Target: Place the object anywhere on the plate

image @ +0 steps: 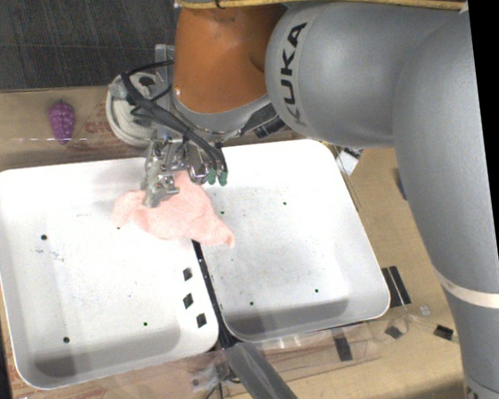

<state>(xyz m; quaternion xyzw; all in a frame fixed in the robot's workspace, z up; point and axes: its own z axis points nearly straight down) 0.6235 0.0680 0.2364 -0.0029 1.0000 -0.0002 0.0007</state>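
A flat pale pink plate (179,217) lies across the divide between the two white bins, mostly in the upper right of the left bin (80,287). My gripper (181,173) hangs just over the plate's far edge, touching or nearly touching it, and hides part of that edge. I see no object between the gripper and the plate. A small purple, grape-like object (62,120) lies on the brown bench beyond the left bin's far left corner, well away from the gripper.
The right bin (301,251) sits beside the left one. The arm's large grey and orange body fills the top right and overhangs the right bin's far side. A white round thing (119,111) sits behind the bins near the wrist cables.
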